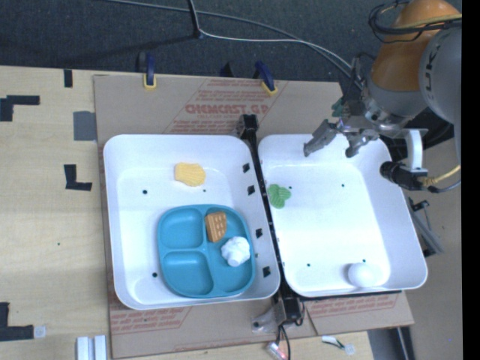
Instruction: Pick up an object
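Two-finger grey gripper point(334, 145) over right shallow white bin's point(390, 235) far edge, jaws spread, gripping nothing; small green leafy object point(279, 196) near the bin's left wall.

A small green leafy object point(279, 196) lies at the right bin's point(330, 223) left wall; a white ball point(364, 274) rests near its front edge.
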